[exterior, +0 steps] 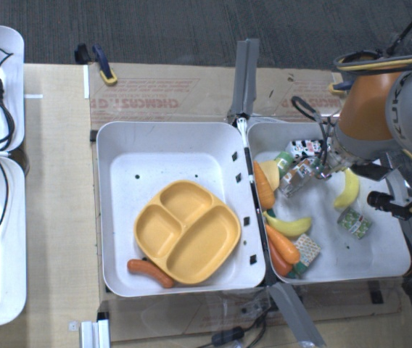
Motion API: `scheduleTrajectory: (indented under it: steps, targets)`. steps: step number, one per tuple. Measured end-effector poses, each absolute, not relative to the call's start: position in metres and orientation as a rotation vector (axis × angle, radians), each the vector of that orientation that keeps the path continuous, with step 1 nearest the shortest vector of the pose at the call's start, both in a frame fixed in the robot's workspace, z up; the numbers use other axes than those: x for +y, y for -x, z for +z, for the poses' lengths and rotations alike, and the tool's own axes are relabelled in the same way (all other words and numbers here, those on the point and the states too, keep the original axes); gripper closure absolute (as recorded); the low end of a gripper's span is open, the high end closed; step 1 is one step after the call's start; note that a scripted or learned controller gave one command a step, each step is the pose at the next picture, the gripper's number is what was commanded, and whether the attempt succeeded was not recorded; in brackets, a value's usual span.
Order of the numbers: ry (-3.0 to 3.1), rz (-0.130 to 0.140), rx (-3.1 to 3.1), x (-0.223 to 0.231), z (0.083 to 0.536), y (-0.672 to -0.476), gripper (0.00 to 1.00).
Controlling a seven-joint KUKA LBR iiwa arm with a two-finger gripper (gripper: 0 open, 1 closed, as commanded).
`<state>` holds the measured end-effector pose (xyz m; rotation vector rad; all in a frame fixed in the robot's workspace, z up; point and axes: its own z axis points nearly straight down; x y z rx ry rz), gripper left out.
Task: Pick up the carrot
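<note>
Gripper (298, 176) low in right bin (402, 263), finger state unclear; carrot (283, 246) below it, beside banana (288, 225); cardboard lettering unreadable.

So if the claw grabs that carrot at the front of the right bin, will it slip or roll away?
The carrot looks smooth and tapered, so it may slip toward its thin end. Being rounded, it could roll if nudged, though the banana and bin wall beside it might stop that.

Orange carrot (283, 245), yellow banana (289, 225), yellow-orange plate (186, 230), white bins (119, 194).
</note>
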<state>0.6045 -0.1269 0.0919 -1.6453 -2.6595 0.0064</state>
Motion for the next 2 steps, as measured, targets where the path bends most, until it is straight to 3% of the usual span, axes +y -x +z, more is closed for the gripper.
scheduleTrajectory:
  steps: [1, 2]
  targets:
    - [1.567, 0.047, -2.616, -0.1783, 0.0899, -0.6409, 0.00]
    - [1.565, 0.060, -2.608, -0.1814, 0.0938, -0.6379, 1.00]
